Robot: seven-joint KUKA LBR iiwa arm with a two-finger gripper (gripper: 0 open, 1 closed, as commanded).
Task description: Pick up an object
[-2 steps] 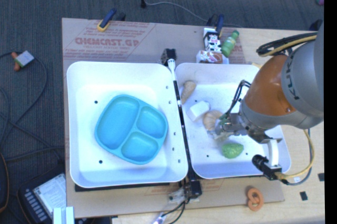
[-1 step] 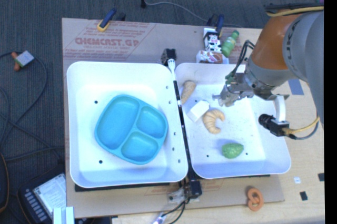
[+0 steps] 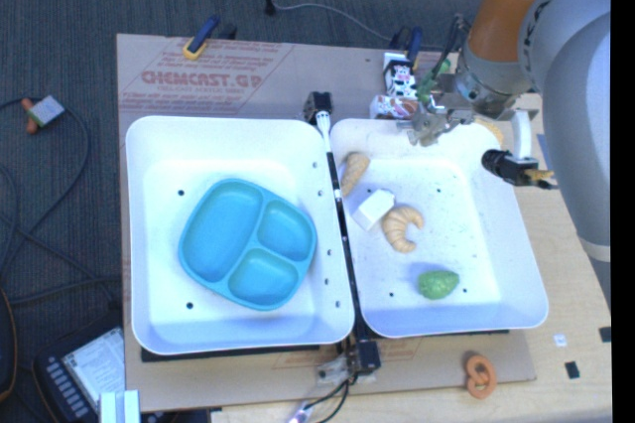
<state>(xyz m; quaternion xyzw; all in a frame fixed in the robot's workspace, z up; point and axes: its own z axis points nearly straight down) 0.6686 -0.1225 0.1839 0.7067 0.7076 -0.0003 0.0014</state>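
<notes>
White plastic makes up both bins. The left bin (image 3: 149,212) holds a blue tray (image 3: 248,242) with three parts. The right bin (image 3: 516,282) holds a croissant (image 3: 401,227), a small white block (image 3: 373,209) touching it, a tan bread roll (image 3: 353,171) near the middle wall, and a green lump (image 3: 438,284) closer to the front. The gripper (image 3: 429,128) hangs over the back edge of the right bin, well apart from the food. It holds nothing. I cannot tell if it is open or closed.
</notes>
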